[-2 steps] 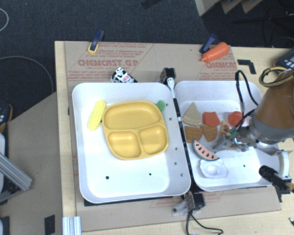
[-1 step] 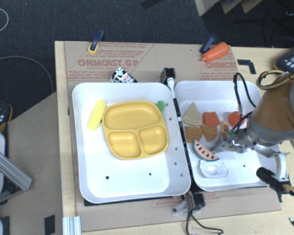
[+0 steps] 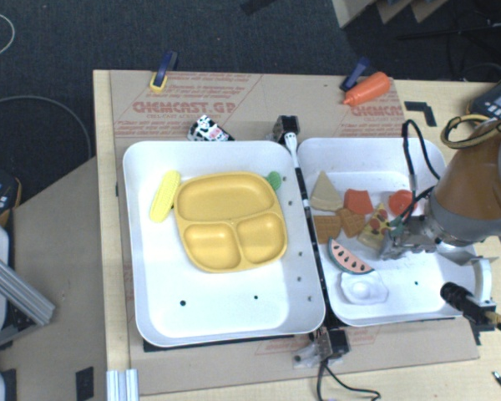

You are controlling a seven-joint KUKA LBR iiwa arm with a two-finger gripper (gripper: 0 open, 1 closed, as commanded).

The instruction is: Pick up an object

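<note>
The right bin (image 3: 417, 303) holds a pile of toy food: a tan wedge (image 3: 323, 193), a red block (image 3: 356, 200), a brown cracker (image 3: 327, 225), a watermelon slice (image 3: 349, 258), a red piece (image 3: 399, 201) and a white egg-like piece (image 3: 363, 289). My gripper (image 3: 390, 242) reaches in from the right and sits low at the right side of the pile, its tip against a small mixed-colour item (image 3: 374, 226). Its tip is buried among the pieces.
The left bin (image 3: 150, 299) holds a yellow divided plate (image 3: 230, 220), a yellow corn cob (image 3: 164, 195) and a green piece (image 3: 274, 180). An orange clamp (image 3: 366, 88), a yellow clamp (image 3: 160, 75) and a black-and-white toy (image 3: 207, 129) lie on the board behind.
</note>
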